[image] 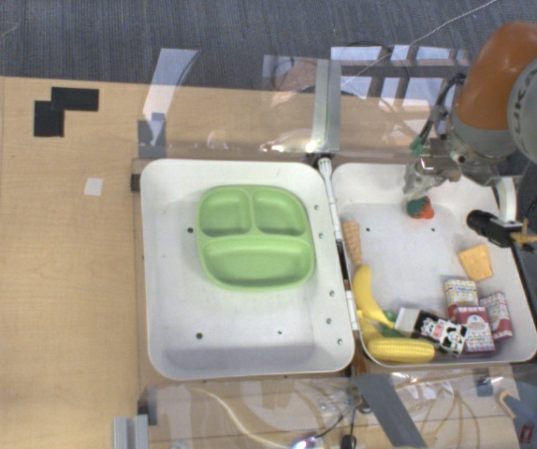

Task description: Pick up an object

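The wooden surface (53,251) bore two white bins. In the right bin (381,218), the claw (421,190) hung above a small red-and-green toy (421,209), grip state unclear; an off-centre descent could nudge it aside.

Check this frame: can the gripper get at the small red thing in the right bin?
Probably yes. The gripper hangs just above the small red thing, which lies alone on bare bin floor, nothing crowding it.
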